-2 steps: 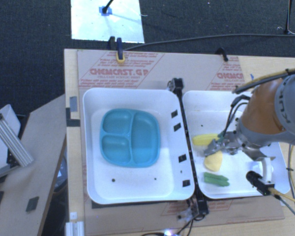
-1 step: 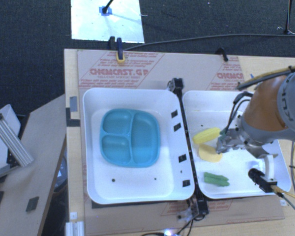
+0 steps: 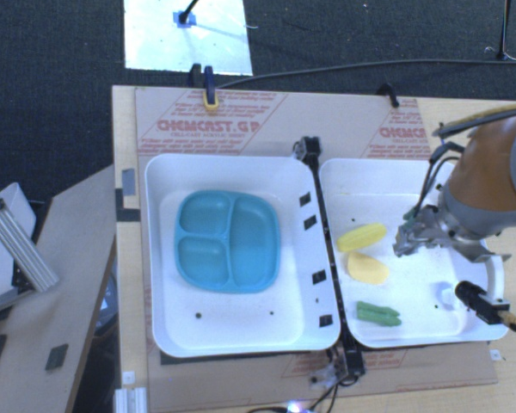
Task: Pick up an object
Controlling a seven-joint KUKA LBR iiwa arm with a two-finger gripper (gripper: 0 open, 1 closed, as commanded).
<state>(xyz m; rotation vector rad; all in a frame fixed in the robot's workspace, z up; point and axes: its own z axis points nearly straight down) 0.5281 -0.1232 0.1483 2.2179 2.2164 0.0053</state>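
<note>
The tool is hovering at the frame's right, over the right bin, near a yellow corn cob; its opening is unclear.

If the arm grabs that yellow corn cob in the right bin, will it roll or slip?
The corn cob looks rounded and elongated, so a nudge would probably roll it. Its smooth, plastic-looking surface could slip from a pinch. It seems small, likely light.

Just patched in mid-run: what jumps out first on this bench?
The blue divided plate lying flat in the left bin stands out most. In the right bin, the gripper hangs beside a corn cob, with a yellow piece and a green piece nearer the front.
</note>
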